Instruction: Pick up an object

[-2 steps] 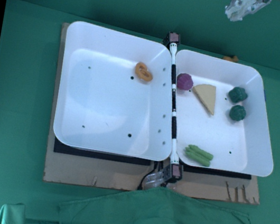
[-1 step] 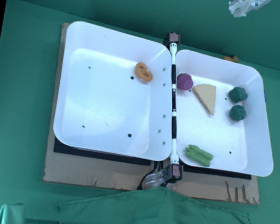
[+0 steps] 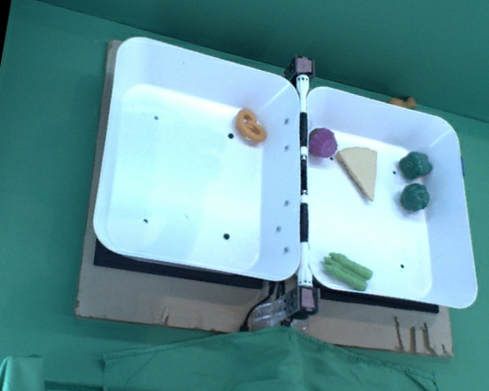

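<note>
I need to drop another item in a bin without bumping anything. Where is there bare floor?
Left bin: all bare below the pretzel. Right bin: free middle between cheese wedge and green beans. Crowded along its far side: purple ball, two broccoli pieces.

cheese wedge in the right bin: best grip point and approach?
Take the cheese wedge from straight above, across its narrower lower half, fingers on the two long straight edges. It lies flat with its point toward the bin's near side, and the purple piece crowds its wide end.
</note>
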`<state>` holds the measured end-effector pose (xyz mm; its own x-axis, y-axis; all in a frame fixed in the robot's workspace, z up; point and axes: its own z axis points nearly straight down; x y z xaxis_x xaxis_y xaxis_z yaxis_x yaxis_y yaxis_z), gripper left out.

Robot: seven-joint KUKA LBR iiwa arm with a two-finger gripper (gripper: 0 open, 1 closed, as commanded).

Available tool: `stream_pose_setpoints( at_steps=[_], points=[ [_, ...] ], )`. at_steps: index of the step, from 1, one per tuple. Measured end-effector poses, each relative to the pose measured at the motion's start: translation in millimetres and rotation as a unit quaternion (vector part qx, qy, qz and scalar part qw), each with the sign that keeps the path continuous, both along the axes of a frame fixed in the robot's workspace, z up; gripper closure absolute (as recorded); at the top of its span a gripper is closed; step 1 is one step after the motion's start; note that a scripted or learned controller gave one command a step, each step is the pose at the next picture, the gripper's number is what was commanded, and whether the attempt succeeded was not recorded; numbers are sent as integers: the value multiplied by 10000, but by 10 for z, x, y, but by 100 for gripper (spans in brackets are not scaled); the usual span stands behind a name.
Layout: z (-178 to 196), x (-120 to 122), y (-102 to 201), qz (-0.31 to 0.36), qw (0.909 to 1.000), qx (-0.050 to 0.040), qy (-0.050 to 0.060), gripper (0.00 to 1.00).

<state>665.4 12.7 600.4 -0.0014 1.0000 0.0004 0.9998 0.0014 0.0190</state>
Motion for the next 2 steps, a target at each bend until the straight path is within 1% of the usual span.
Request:
stream_pose_setpoints(
  at_steps=[1, 2],
  points=[
    [-605, 348, 581, 4, 9999, -2, 105, 100],
    [-1610, 184, 494, -32, 9999, -10, 133, 100]
  ],
)
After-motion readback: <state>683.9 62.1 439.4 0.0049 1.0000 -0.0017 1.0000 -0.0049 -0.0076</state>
